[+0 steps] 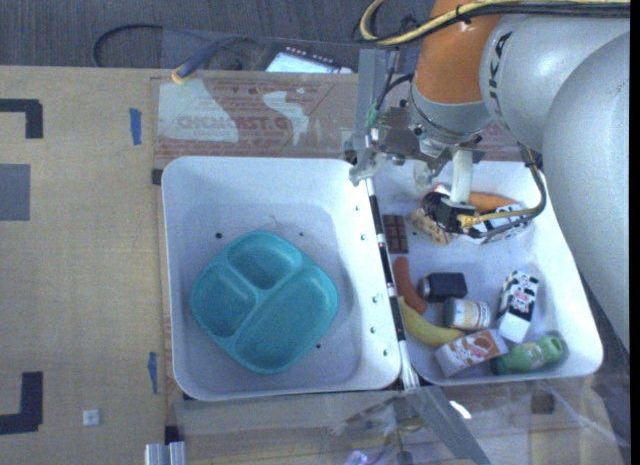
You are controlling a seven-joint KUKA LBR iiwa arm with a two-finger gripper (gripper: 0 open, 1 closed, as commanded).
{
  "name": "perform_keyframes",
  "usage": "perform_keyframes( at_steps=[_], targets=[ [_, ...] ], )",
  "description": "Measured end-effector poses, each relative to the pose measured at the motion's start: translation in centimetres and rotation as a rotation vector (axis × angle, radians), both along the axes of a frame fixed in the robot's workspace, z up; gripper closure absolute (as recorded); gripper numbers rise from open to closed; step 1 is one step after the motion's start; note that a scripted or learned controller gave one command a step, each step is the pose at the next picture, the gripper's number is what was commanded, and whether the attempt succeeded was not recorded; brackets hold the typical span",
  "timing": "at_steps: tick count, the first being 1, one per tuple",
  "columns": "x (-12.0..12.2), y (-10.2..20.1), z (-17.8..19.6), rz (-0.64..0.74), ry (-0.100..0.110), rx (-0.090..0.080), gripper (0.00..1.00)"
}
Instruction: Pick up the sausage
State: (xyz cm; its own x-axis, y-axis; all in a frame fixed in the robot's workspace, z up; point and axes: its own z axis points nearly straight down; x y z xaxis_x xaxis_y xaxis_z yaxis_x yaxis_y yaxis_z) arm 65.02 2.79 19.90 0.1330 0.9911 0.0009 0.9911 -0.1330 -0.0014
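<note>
One risk stands out: the sausage [405, 283] lies tight against the left wall of the right bin [560, 253], with a banana [432, 330] touching or nearly touching its near end and a black block [443, 285] just beside it. A descent there could be fouled by the wall, or the banana could be pinched instead. The jaws are held over the far end of the right bin, above a carrot [492, 200] and a tangle of small things, well apart from the sausage. Whether they are spread or pressed together cannot be told, and nothing is seen held between them. A chocolate bar [395, 233], lying along the same wall just beyond the sausage, could be nudged onto it by a low sideways approach.

The left bin [200, 193] is occupied by a teal divided plate [265, 298]. Also found in the right bin are a small can [467, 313], a cow-patterned carton [519, 298], an orange carton [468, 351] and a green bottle [530, 355].
</note>
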Motion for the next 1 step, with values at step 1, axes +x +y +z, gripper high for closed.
perform_keyframes(
  at_steps=[1],
  targets=[
    [-1.63,-2.47,-1.44,-0.017,0.000,0.000,0.00]
  ],
)
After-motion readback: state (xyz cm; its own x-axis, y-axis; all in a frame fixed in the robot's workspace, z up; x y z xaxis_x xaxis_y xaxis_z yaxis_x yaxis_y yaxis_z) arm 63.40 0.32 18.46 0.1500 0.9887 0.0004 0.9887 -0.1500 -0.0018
